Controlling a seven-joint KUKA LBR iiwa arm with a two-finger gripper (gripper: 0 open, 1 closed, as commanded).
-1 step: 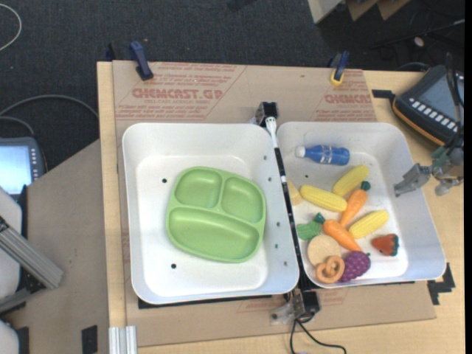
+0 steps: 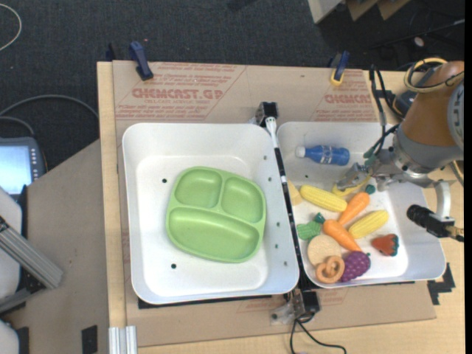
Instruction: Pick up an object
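The arm reaches in from the right, its orange band showing above the grey wrist, and the gripper (image 2: 359,177) hangs low over the far part of the right bin (image 2: 428,268). Whether the pincer is wide or narrow cannot be told, since the wrist and cables blur it. Nothing shows between its tips.

In that bin, a blue bottle (image 2: 324,154) lies on its side at the far end, just left of the gripper. Nearer lie a corn cob (image 2: 322,198), a carrot (image 2: 354,206), a second corn cob (image 2: 369,223) and another carrot (image 2: 341,234). Toward the near edge sit a red piece (image 2: 385,245), purple grapes (image 2: 357,264) and a pretzel (image 2: 331,269).

The left bin (image 2: 140,220) holds a green divided plate (image 2: 216,214) lying flat in its middle.
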